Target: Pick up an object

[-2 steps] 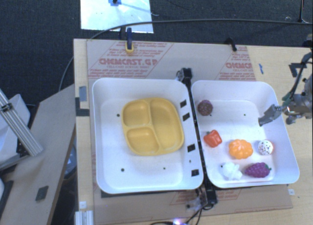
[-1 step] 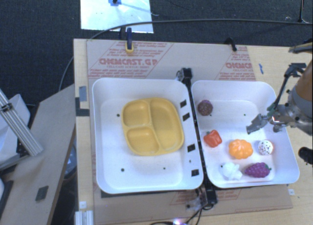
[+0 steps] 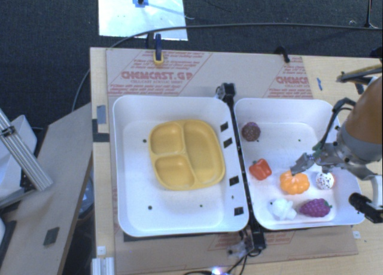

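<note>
I see the gripper [image 3: 303, 163] low in the right bin [image 3: 281, 109], just at twelve o'clock of the orange pumpkin [image 3: 294, 183]; its closure I cannot tell; I'd centre it over the pumpkin, avoiding the spotted ball [image 3: 324, 180] at three o'clock.

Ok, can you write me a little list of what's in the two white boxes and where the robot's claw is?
left bin: yellow plastic divided plate
right bin: dark red round ball, red toy pepper, orange toy pumpkin, white spotted ball, white lumpy toy, purple toy grapes
gripper: over right bin, just above the pumpkin
held: nothing seen between its fingers
</note>
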